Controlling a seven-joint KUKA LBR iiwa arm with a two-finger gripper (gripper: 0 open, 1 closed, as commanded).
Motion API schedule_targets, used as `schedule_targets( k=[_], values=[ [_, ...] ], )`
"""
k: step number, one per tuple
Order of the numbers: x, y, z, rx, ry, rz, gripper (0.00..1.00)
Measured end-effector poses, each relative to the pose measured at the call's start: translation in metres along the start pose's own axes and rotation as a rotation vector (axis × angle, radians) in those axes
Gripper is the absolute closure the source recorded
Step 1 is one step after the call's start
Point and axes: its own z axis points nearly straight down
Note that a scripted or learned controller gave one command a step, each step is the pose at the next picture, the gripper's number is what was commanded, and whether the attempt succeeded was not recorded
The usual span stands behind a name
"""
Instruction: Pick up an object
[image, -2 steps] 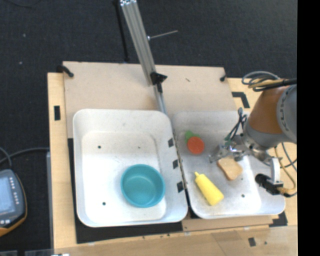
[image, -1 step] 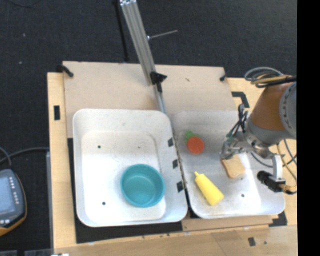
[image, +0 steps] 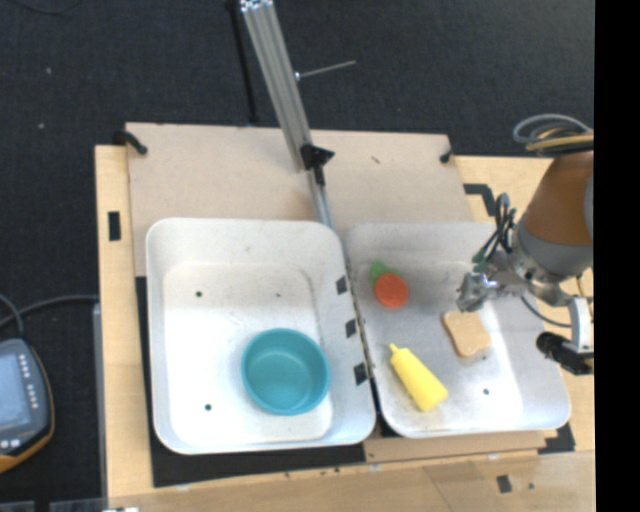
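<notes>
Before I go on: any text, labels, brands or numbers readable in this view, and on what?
None can be read.
Handheld device at the left edge: its screen is too blurred to make out any text.
Yellow bottle, tan block, teal bowl, tomato toy: no visible print.

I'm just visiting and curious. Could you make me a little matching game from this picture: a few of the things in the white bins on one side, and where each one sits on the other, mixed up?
Things:
1. teal bowl
2. yellow bottle
3. orange carrot toy
4. tan bread slice

Places:
A. right bin, just below the gripper
B. left bin
C. right bin, upper left part
D. right bin, lower part, near the divide between bins

Pairs: 1-B, 2-D, 3-C, 4-A
</notes>
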Motion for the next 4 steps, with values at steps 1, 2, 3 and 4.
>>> schedule_targets(
  k=[1, 2, 3, 4],
  values=[
    [0.008, -0.002, -0.058, -0.006, -0.001, -0.007, 1.0],
    [-0.001, -0.004, -0.106, -0.006, -0.002, -0.007, 1.0],
    [0.05, -0.017, -0.113, -0.002, 0.002, -0.011, 1.0],
    [0.098, -0.018, -0.114, 0.0, 0.003, -0.011, 1.0]
  ],
)
